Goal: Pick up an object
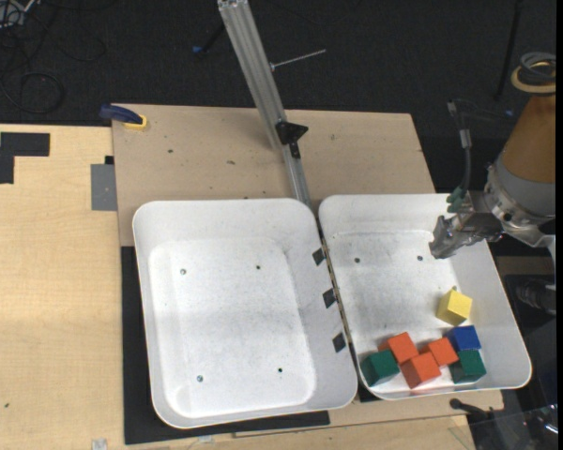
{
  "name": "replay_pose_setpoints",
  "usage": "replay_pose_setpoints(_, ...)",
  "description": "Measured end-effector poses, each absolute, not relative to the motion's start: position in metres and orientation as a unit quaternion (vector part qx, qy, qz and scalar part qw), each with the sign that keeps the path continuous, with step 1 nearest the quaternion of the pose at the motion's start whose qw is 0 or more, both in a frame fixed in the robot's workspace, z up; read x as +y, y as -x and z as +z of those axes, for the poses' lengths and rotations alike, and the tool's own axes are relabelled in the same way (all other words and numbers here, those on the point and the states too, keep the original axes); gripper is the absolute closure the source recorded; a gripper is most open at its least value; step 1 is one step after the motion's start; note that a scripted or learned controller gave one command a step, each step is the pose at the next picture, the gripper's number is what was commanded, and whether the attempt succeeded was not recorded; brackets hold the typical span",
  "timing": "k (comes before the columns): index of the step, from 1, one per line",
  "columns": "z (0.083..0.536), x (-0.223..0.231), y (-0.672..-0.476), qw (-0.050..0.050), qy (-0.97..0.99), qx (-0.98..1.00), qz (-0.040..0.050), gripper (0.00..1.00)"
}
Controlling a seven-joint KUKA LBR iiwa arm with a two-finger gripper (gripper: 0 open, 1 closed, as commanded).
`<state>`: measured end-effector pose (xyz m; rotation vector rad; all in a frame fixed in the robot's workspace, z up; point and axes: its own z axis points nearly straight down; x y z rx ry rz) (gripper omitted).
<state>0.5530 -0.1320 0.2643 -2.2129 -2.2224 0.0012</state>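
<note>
Little blocks sat bunched in near corner of right bin [375, 223]: green block [381, 367], orange blocks [420, 370], blue block [465, 337]. Yellow block [455, 306] lay alone, just above bunch. Gripper [445, 242] hung over far right part of same bin, nothing seen in it. Open or closed: could not tell. Yellow block was closest one, a bit nearer camera than gripper, almost straight under its tip. Left bin [159, 223] sat beside.

We're in a robotics lab here: an arm [530, 157] reaches over a plywood tabletop [206, 153] with two white bins [169, 223], an aluminium rail [258, 73] slants overhead, cables [14, 12] trail across dark floor, toy blocks [422, 354] sit ready.
</note>
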Motion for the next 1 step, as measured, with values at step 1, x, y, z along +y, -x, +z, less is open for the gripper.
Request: replay_pose_setpoints(1, 0.2653, -0.0846, -0.5474, 0.002, 0.706, -0.708, 0.0004, 1.0)
